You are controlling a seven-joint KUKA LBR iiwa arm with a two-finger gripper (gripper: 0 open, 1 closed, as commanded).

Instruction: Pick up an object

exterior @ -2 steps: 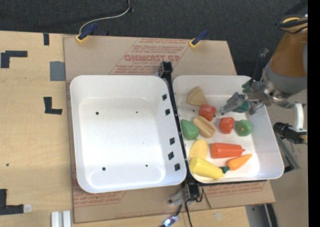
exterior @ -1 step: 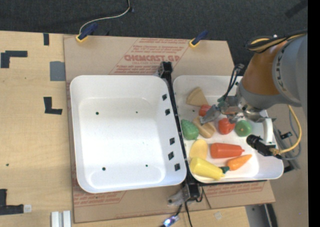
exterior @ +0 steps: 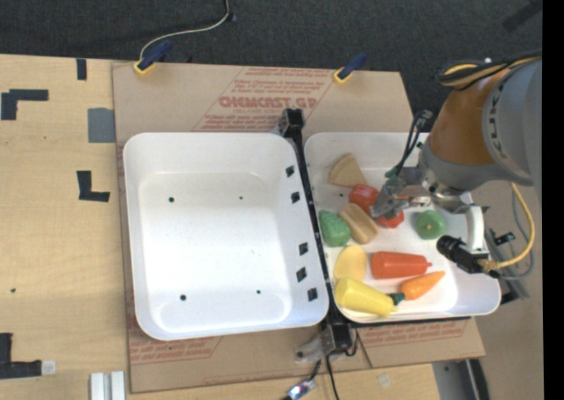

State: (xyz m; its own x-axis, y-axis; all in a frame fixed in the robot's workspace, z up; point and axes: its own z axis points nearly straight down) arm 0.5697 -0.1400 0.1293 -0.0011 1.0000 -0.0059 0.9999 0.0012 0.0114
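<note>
Red lettering on the cardboard sheet [exterior: 264, 100] beyond the bins is reading "CHEMCRAFT" as best it can be made out. The gripper [exterior: 384, 204] is reaching down into the right bin [exterior: 476, 306], sitting over a red tomato-like piece [exterior: 368, 199] at the bin's middle, touching or just above it. Whether it is gripping cannot be told.

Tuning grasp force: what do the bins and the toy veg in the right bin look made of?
Bins: thin white plastic by the look, smooth and slightly glossy, with rounded moulded corners. Yellow pepper, red pepper and carrot: probably hard plastic play food, in saturated uniform colours with soft highlights. Hollow or solid cannot be told.
</note>
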